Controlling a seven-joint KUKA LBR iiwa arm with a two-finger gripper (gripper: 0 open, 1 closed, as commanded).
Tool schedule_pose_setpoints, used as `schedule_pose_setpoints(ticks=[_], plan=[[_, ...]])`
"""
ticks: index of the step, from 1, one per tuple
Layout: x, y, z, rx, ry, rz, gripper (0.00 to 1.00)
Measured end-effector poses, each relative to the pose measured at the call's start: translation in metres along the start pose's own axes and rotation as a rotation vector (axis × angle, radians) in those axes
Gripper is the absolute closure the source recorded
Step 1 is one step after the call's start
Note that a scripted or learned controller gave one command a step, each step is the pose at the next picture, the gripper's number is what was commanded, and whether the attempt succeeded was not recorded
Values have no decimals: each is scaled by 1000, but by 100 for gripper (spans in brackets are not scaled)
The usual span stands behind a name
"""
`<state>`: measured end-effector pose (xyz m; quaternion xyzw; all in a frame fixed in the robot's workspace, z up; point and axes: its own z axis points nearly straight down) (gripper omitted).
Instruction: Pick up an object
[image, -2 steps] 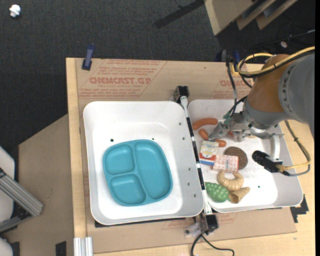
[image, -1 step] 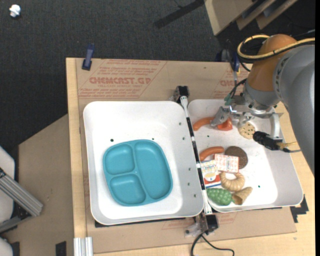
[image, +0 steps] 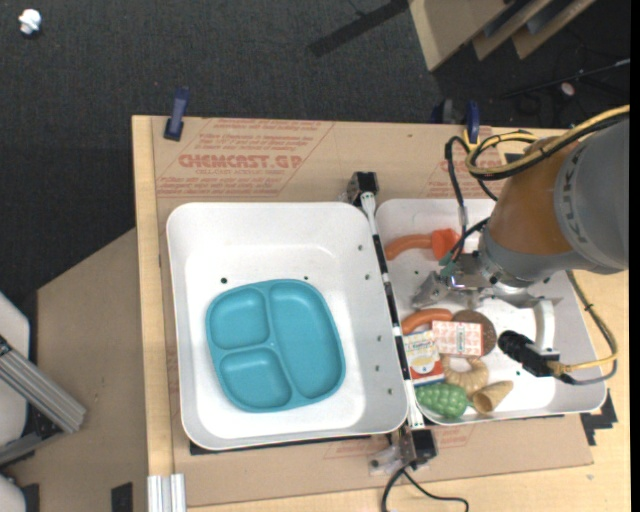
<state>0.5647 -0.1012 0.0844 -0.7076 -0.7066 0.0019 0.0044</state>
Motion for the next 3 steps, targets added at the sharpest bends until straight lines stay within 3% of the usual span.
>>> schedule_pose_setpoints(ticks=[1,2,3], plan=[[1,-32,0,-8,-3,0,0],[0,-20,0,-11,-4,-2,0],[-30,-88,0,-6,-4,4,0]])
